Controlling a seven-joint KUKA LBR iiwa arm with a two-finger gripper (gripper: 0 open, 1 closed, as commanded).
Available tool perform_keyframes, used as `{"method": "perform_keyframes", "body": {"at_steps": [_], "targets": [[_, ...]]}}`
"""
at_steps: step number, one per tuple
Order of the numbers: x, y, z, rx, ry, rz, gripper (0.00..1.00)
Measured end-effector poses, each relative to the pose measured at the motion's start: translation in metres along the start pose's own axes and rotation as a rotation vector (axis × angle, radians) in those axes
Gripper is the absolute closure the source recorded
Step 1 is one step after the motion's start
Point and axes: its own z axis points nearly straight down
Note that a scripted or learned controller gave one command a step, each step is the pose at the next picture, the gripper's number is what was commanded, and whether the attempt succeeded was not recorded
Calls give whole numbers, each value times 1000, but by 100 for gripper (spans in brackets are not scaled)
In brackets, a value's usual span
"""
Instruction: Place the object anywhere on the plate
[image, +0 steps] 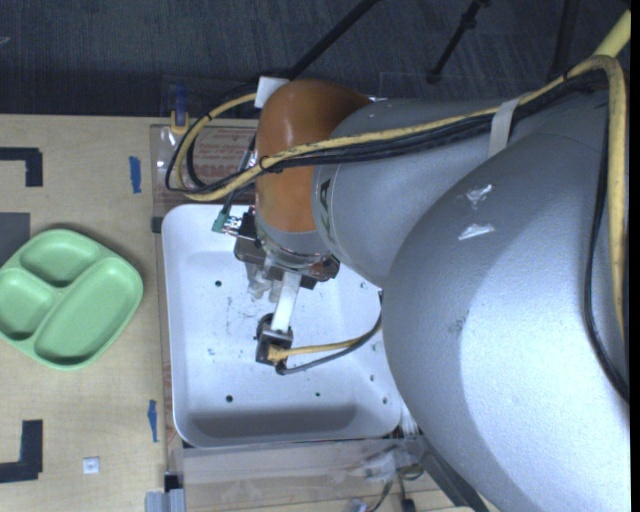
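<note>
Arm (500, 300): grey, bulks in from the right of the pincer, with an orange band (300, 150) above it.
Pincer (262, 285): low over the bin floor; cannot tell whether spread or pressed together.
White bin (200, 370): surrounds the pincer; dark specks on its floor.
Plate (68, 297): green, three compartments, well left of the pincer, on the tabletop (80, 420).
In the way: the bin's left wall, between pincer and plate.
Open room: bare bin floor in front of the pincer.

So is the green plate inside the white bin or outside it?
Outside. The green plate lies flat on the wooden bench left of the white bin, with a strip of bench between them.
</note>
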Motion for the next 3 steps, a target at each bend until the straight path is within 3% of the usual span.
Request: {"method": "perform_keyframes", "body": {"at_steps": [1, 2, 3], "targets": [[18, 51, -13, 0, 0, 288, 100], [35, 105, 45, 1, 0, 295, 100], [36, 105, 45, 1, 0, 295, 0]]}}
